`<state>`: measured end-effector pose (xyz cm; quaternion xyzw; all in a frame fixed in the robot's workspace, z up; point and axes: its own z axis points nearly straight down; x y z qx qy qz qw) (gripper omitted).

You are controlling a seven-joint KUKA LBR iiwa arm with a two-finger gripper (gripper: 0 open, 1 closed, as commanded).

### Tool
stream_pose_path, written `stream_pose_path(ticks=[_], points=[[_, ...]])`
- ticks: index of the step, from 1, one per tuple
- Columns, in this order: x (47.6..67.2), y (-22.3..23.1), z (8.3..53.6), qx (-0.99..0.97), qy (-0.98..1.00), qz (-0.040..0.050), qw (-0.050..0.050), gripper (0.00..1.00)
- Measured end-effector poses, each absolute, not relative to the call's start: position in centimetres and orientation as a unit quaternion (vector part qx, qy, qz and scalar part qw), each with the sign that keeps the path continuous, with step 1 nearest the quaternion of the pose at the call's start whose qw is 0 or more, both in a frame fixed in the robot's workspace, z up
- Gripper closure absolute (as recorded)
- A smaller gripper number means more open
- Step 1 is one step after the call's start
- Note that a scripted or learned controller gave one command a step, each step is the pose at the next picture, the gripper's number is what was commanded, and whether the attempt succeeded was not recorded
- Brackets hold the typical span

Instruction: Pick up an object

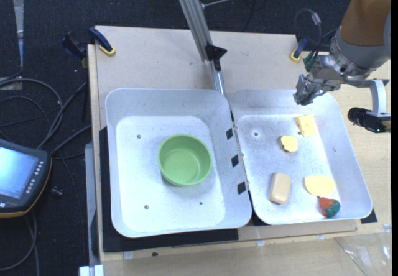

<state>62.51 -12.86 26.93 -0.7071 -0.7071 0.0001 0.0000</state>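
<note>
Nearby, pale yellow square block (305, 125)

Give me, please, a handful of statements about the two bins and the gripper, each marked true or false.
1. The green bowl sits in the left bin. True.
2. The gripper is above the far edge of the right bin. True.
3. The green bowl holds a yellow block. False: nothing shows inside it.
4. The tan block lies in the left bin. False: it lies in the right bin, beside the flat yellow piece.
5. The red and teal object is at the right bin's near right corner. True.
6. The gripper touches the yellow square block. False: the block lies apart from it, nearer the camera.
</note>
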Motion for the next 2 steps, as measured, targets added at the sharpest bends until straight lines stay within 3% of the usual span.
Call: stream_pose_path(ticks=[1,2], points=[[62.5,-12.9,26.9,-0.707,-0.707,0.0001,0.000,0.00],[62.1,-13.5,22.4,-0.707,-0.707,0.0011,0.001,0.00]])
